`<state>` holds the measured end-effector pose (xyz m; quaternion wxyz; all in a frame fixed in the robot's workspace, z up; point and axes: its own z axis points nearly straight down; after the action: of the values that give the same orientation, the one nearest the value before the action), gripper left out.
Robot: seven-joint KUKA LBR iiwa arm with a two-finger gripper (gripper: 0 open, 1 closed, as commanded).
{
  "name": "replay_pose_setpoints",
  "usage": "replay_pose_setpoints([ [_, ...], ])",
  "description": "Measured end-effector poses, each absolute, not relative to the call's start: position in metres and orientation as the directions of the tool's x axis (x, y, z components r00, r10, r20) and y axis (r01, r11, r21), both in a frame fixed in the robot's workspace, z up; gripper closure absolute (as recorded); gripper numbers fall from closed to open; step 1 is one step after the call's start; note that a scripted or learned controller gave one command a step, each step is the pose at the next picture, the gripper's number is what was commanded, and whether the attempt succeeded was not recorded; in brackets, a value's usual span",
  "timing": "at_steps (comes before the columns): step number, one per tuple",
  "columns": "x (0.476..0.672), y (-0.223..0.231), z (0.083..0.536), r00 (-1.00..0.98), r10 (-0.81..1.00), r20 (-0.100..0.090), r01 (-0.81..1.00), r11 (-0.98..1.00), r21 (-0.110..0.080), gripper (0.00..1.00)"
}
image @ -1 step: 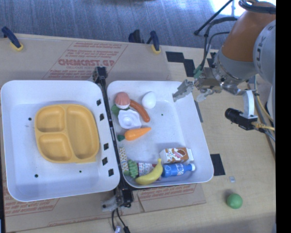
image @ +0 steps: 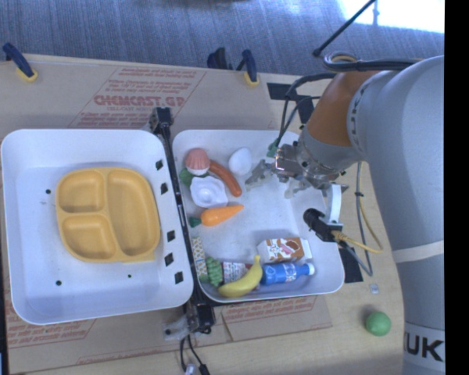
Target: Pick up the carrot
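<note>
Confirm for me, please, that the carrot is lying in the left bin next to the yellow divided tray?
Not quite: the camera view shows the carrot lying in the right bin, among the other food items. The yellow divided tray sits in the left bin.

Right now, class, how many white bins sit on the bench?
2. The left bin holds a yellow divided tray; the right bin holds the carrot and other toy foods.

- Carrot [image: 220, 215]: bare bin floor to its right and below, approach open there.
- White cup [image: 207, 192] touches its upper edge; sausage [image: 226, 178] near above.
- Bin wall [image: 189, 233] just left.
</note>
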<state>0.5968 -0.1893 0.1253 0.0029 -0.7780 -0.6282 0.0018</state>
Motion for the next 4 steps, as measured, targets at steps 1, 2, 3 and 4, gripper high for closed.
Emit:
replay_pose_setpoints([
  [1, 0.578, -0.125, 0.091, 0.317, 0.948, 0.0, 0.948, -0.317, -0.005, 0.0],
  [2, 0.528, -0.105, 0.091, 0.583, 0.812, -0.001, 0.812, -0.583, -0.008, 0.0],
  [3, 0.574, -0.091, 0.091, 0.635, 0.773, -0.002, 0.773, -0.635, -0.006, 0.0],
  [4, 0.573, -0.091, 0.101, 0.63, 0.776, -0.002, 0.776, -0.63, -0.011, 1.0],
])
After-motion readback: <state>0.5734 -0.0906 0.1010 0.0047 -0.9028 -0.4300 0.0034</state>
